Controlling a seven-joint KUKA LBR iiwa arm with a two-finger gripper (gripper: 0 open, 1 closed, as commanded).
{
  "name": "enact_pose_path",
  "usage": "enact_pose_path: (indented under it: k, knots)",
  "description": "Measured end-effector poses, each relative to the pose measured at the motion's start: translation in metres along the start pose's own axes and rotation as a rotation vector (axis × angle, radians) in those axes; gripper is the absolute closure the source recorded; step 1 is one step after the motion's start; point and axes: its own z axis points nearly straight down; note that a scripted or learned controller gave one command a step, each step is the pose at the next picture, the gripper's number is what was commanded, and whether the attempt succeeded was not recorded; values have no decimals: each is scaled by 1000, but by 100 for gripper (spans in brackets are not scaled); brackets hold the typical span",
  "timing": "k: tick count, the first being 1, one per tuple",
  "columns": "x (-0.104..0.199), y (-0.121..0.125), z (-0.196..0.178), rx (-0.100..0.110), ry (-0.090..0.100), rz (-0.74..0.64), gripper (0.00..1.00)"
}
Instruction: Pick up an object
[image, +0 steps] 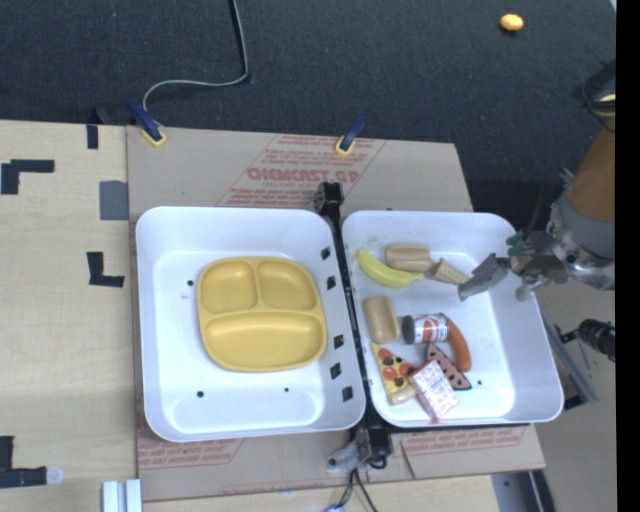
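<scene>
The right bin (500, 232) holds several toy foods: a banana (380, 268), a hot dog bun (407, 256), a cone (451, 270), a bread roll (380, 318), a small can (428, 328), a sausage (459, 346), a pizza slice (393, 372) and a pink packet (433, 390). My gripper (496, 288) hangs over the right side of this bin, just right of the cone. It is open, with nothing between its fingers. One finger (478, 280) points down-left toward the cone.
The left bin (160, 250) holds a yellow divided plate (262, 312). A black divider (340, 290) runs between the bins. The orange-banded arm (590, 190) enters from the right edge. Cardboard (290, 170) lies under both bins.
</scene>
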Motion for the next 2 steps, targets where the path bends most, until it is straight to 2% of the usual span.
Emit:
enact_pose_path:
  k: [1,2]
  knots:
    - [5,17,163,-1,1,1,0]
    - [5,17,154,1,2,1,100]
